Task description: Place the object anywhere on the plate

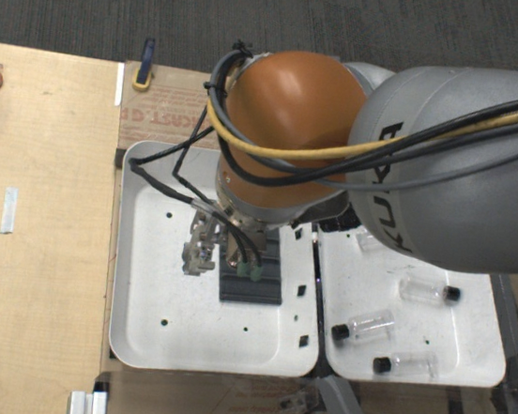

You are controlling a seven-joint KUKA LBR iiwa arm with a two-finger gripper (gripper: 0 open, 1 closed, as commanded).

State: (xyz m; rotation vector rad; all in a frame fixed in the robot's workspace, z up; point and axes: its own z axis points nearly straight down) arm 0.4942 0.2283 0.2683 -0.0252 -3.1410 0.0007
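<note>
A dark rectangular plate (254, 284) lies flat in the left white bin (144, 328), partly covered by the arm's wrist. The gripper (199, 252) hangs over the left bin just to the left of the plate, low over the bin floor. Three clear vials with black caps lie in the right bin (486, 354): one at the upper right (429, 292), one in the middle (363, 327) and one near the front edge (404, 365). The gripper is well apart from all of them. Whether anything sits in the gripper is hidden by its own body and cables.
The big grey arm with its orange band (295, 111) covers the back of both bins. Black and yellow cables (207, 138) loop around the wrist. A wooden table (30, 219) with small items lies to the left.
</note>
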